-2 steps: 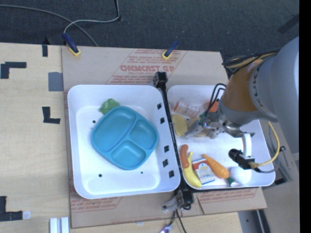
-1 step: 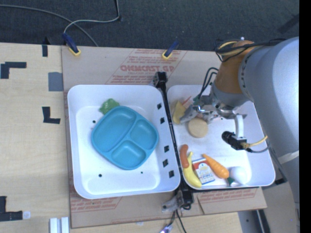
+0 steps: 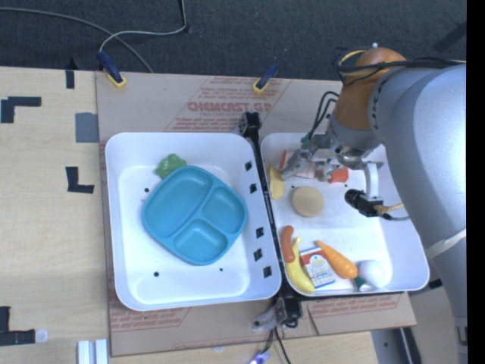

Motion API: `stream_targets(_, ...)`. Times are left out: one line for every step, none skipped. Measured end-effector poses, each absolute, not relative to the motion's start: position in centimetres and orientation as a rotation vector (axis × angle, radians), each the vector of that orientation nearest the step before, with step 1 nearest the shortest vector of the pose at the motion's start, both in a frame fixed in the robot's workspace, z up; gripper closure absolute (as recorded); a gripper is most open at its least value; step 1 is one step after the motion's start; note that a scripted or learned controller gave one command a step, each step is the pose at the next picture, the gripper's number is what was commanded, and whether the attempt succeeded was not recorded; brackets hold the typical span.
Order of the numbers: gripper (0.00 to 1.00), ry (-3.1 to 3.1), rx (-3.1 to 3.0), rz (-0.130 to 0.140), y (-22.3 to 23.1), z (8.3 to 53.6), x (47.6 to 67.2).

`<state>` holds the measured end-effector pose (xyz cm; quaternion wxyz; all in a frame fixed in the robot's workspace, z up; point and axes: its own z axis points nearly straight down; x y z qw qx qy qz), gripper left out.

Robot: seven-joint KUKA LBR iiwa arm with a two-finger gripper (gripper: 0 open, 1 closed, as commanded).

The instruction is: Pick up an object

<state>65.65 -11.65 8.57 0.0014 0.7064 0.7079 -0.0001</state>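
Grey gripper [image 3: 314,161] low in right bin [image 3: 402,241], far-left corner, above small items; finger state: cannot tell. Round beige object [image 3: 308,202] adjacent. Nothing lifted; grasp pending.

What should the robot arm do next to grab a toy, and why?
Probably drop straight down a little. The gripper hangs over the top of the right bin, right by some small toys there, with the round tan piece just below it in the view. Nothing looks held yet, so going lower comes before any grab. The carrot and banana lie farther off.
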Motion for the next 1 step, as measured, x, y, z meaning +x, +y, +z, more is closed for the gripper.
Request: stream_targets(0.0, 2.222, 2.218, 0.0, -10.26, 8.51, 66.87)
